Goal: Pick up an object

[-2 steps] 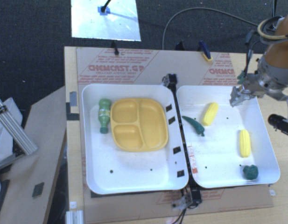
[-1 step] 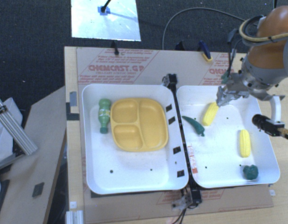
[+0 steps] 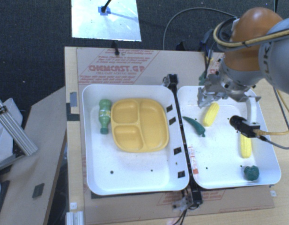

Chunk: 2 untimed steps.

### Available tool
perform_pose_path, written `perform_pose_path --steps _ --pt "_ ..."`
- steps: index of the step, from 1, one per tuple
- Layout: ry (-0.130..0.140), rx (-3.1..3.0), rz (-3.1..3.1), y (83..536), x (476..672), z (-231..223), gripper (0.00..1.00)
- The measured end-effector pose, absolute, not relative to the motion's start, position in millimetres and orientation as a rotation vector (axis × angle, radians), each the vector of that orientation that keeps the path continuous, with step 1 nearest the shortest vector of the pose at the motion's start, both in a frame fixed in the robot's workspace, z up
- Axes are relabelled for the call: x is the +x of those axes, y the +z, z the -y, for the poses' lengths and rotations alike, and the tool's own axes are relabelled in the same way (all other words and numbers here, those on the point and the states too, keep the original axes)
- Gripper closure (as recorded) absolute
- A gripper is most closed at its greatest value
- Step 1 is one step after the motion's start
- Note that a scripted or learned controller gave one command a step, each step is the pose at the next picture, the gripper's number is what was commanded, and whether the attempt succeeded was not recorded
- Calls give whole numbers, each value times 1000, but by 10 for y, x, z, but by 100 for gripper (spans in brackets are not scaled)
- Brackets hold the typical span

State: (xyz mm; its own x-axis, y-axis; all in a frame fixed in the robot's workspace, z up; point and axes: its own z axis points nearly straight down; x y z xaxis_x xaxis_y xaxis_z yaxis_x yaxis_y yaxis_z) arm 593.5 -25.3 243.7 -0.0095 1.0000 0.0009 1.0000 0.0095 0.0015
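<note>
My gripper (image 3: 208, 99) hangs over the back left part of the right bin (image 3: 270, 172), just above the far end of a yellow corn cob (image 3: 210, 115). A green chili pepper (image 3: 195, 125) lies just left of that cob. A second corn cob (image 3: 246, 146) lies farther right, and a dark green lumpy object (image 3: 251, 173) sits near the front right corner. I see nothing held in the gripper.
The left bin (image 3: 135, 177) holds a yellow divided plate (image 3: 137, 124) with a green bottle (image 3: 104, 116) lying beside it on the left. The arm's black fitting (image 3: 241, 125) and its cable hang over the right bin. A dark divider (image 3: 179, 135) runs between the bins.
</note>
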Motion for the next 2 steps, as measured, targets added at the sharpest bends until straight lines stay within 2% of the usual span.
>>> perform_pose_path --steps 2 --pt "4 2210 -2232 2204 6044 -717 100"
